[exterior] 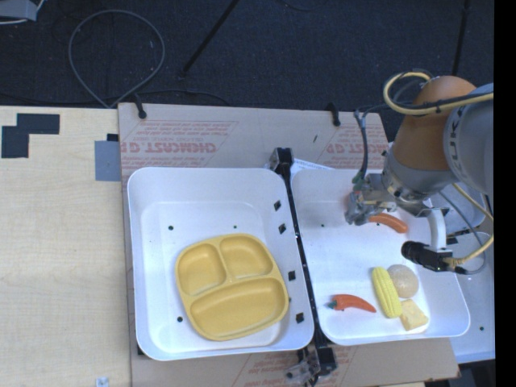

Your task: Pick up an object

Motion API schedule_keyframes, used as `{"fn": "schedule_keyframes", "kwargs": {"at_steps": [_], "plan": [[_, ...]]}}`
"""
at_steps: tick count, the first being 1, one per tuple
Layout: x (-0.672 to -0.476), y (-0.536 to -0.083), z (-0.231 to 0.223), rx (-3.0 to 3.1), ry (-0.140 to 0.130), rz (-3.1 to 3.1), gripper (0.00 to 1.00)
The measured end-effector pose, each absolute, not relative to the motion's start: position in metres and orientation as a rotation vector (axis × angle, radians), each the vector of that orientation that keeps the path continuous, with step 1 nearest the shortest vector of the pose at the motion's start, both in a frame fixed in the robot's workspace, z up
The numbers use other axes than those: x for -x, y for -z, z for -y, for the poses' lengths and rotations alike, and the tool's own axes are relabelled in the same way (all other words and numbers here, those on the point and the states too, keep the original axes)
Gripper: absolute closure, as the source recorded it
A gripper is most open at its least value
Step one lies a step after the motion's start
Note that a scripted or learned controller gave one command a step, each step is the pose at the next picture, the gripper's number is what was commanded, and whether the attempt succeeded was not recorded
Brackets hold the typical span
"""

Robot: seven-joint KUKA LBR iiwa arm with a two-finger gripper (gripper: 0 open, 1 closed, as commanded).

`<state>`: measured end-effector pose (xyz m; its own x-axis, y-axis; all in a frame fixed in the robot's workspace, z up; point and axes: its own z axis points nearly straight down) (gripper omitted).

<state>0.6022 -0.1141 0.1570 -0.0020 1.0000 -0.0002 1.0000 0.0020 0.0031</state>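
My gripper (360, 210) hangs low over the back part of the right bin (339, 244), under the grey and orange arm. A small orange piece, like a carrot (390, 222), lies just right of it, touching or nearly touching the gripper's body. Toward the front of the same bin lie a red-orange chili pepper (352, 302), a yellow corn cob (386, 291), a round beige item (404, 280) and a pale yellow wedge (414, 315). The last three sit bunched together at the front right.
The left bin (153, 216) holds a yellow divided plate (231, 285). A black divider (295, 248) runs between the bins. A black fitting with cables (431, 256) hangs from the arm over the right bin's right side.
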Motion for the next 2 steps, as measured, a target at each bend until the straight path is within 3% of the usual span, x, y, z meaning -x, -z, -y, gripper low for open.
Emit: {"fn": "schedule_keyframes", "kwargs": {"at_steps": [1, 2], "plan": [[-0.598, -0.219, 0.113, -2.217, -0.003, -2.221, 1.00], [-0.607, -0.279, 0.115, -2.217, -0.004, -2.220, 1.00]]}}
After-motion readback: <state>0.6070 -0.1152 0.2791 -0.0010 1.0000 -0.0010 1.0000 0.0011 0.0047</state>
